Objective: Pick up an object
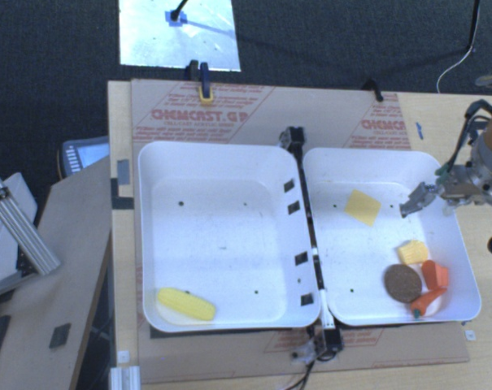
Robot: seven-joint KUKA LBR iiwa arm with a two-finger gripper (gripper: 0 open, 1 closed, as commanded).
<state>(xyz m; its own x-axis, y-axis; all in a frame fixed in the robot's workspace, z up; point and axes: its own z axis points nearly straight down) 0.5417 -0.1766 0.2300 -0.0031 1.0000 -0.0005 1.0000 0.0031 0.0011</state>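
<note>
Yellow slice (363, 207) lies near the jaws (414, 201), state unclear; board (198, 114) reads "CHEMCAST GP".

Even, bright overhead light washes the white bins (221, 177) nearly flat, shadows faint, the picture slightly soft throughout.

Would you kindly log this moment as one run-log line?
gripper: above right bin's right side, nothing held | nearest: yellow slice | corn cob: left bin
</note>
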